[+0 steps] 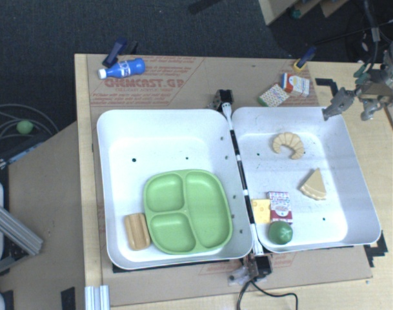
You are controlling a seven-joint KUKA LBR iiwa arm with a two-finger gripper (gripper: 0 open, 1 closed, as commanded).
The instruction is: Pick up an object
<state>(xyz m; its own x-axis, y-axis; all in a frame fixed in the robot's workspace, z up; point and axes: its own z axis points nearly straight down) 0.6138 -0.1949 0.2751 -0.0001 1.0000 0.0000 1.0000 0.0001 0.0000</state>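
My hand waits by the far right corner.

My gripper is spread apart and holds nothing, up high so it can pick something. The croissant lies nearest, in the right bin. The cheese wedge and green ball sit nearer. Nothing blocks my way.

I get even, bright overhead light with soft, short shadows. The white bins look slightly washed out, the dark floor is grainy, and fine detail is soft.
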